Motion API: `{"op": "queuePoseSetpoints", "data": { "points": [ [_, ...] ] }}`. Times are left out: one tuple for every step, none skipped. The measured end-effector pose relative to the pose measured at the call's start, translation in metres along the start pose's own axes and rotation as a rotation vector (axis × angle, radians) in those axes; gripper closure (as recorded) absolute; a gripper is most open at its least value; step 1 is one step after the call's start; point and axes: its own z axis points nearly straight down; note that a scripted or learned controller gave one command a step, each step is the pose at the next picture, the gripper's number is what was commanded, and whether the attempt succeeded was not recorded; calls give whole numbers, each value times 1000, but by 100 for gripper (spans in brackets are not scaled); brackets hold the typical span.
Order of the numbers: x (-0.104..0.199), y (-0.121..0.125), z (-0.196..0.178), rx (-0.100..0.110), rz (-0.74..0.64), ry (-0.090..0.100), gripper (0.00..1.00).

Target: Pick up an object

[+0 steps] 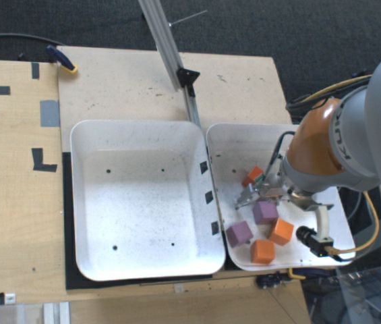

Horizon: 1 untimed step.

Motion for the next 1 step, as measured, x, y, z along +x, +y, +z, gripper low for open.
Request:
{"op": "queuePoseSetpoints", "data": {
  "points": [
    [1, -1, -10, 4, -1, 4, 100]
  ]
}}
